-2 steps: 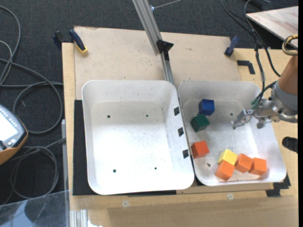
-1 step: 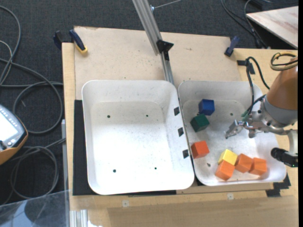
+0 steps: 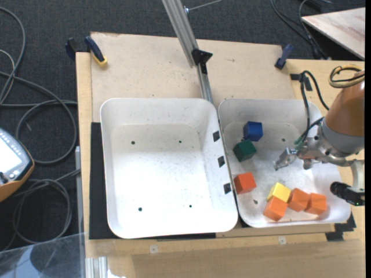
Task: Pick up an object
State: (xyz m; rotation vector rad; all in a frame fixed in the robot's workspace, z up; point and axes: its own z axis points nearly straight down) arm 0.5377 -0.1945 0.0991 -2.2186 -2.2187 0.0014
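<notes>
Dark carpet floor (image 3: 46, 16), loose cables (image 3: 23, 91), wooden bench (image 3: 145, 68).

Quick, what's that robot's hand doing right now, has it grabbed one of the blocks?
Hand: over the right bin, nothing visibly held; open or closed cannot be told. The blocks lie in the bin, apart from it.

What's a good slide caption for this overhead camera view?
Gripper hovers over the right bin above coloured blocks: blue, green, yellow.

Smooth white plastic bins (image 3: 116, 155), speckled; pale matt wooden bench (image 3: 145, 68); brushed metal rail (image 3: 179, 22); dark rough carpet (image 3: 40, 16).
</notes>
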